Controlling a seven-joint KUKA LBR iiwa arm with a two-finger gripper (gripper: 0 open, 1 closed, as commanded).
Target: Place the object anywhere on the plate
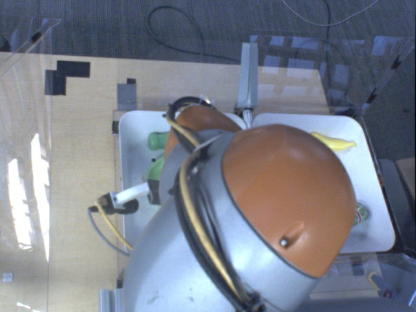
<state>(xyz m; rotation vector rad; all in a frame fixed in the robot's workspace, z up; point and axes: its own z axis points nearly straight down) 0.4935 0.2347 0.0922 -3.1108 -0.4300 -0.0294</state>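
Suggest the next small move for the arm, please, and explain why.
Probably raise the arm a little. Its body covers most of both bins, so only green objects in the left bin and a yellow object in the right bin can be seen.

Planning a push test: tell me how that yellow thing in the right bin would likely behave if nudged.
The yellow thing looks long, curved and tapered to a point, so it would probably pivot rather than roll straight. It lies flat, so tipping seems unlikely. The arm hides much of it, so weight is unclear.
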